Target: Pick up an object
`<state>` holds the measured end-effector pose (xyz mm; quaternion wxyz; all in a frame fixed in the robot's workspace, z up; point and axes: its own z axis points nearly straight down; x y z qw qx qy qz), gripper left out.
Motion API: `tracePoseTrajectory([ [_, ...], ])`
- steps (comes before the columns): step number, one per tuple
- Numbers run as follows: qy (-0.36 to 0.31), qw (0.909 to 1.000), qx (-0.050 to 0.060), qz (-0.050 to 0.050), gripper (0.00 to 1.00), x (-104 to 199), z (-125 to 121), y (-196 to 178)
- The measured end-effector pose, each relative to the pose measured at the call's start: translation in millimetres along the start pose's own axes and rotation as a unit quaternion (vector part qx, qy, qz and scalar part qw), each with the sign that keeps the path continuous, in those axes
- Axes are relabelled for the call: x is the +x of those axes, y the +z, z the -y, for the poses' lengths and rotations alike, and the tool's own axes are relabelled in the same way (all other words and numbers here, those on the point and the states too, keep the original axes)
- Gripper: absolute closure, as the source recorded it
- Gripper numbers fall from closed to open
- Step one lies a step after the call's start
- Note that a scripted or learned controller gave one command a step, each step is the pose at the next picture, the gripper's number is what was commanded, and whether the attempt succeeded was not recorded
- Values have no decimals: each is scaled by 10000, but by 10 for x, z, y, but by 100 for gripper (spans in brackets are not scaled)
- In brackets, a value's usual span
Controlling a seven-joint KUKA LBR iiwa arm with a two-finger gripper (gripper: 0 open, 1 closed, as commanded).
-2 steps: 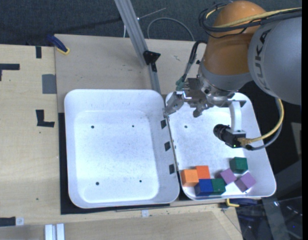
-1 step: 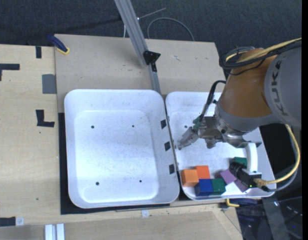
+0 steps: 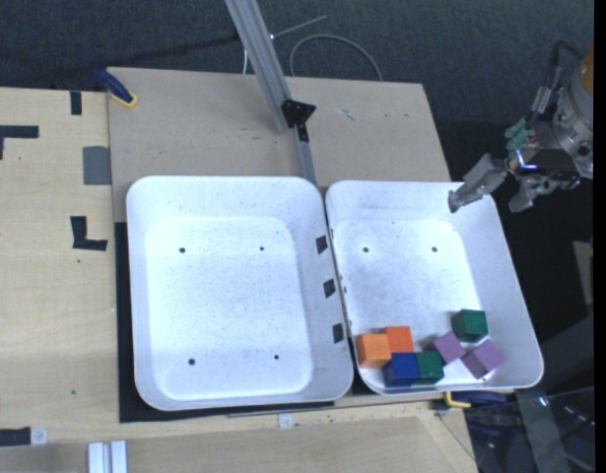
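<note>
Nothing picked yet: the claw [image 3: 492, 189] is hanging spread open at upper right, grasping nothing, small coloured blocks [image 3: 426, 353] waiting lower right.

blocks [image 3: 426, 355] crowd the right bin's [image 3: 480, 227] near edge; its far half lies open.

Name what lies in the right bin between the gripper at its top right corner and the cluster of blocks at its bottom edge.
In the camera view, only bare white floor of the right bin separates the gripper from the blocks.
</note>
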<state>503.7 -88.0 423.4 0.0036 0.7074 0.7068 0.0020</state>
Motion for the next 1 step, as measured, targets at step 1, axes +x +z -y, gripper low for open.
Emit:
tracePoseTrajectory([
  [1,-50,10000,58,-19,0,928,154,355],
])
